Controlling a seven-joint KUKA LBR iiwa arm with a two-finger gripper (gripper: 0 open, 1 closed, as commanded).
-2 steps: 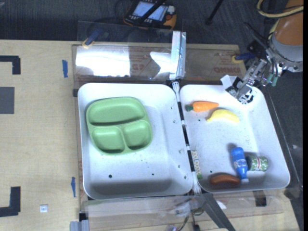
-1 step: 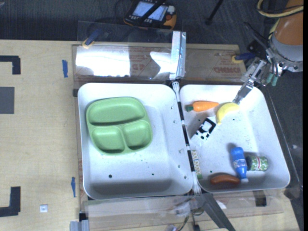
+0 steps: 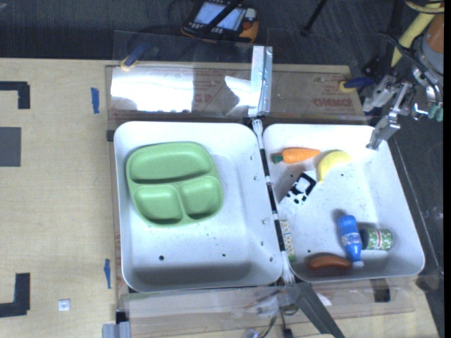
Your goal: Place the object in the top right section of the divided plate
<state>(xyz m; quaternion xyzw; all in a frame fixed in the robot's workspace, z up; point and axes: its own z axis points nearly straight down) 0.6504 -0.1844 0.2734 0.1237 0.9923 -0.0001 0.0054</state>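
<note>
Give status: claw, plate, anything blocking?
Claw above right bin's far right corner, nothing between fingers. Green divided plate in left bin, sections bare. Carrot, banana, blue bottle in right bin.
</note>
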